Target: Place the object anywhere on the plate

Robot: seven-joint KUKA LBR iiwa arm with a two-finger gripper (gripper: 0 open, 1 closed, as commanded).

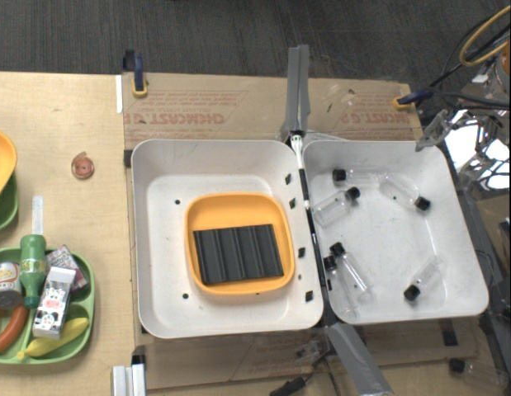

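- Camera view from above: a dark ribbed rectangular object (238, 252) lies flat on an orange plate (238, 209), covering its middle and lower part, with its long side running left to right.
- Judging from how it lies, the object is already on the plate, as the task asks.
- The plate sits in the middle of the left white bin (156, 221), with bare white floor all round it, so there is open room on every side.
- The right white bin (461, 295) touches the left one along a shared edge and holds several clear vials with black caps (346, 266), scattered and well apart.
- The pincer's state cannot be told.
- Both bins rest on cardboard (205, 106) over the surface (57, 106).
- At the far left, well apart from the bins, a green tray (82, 320) holds toy food and a small bottle.
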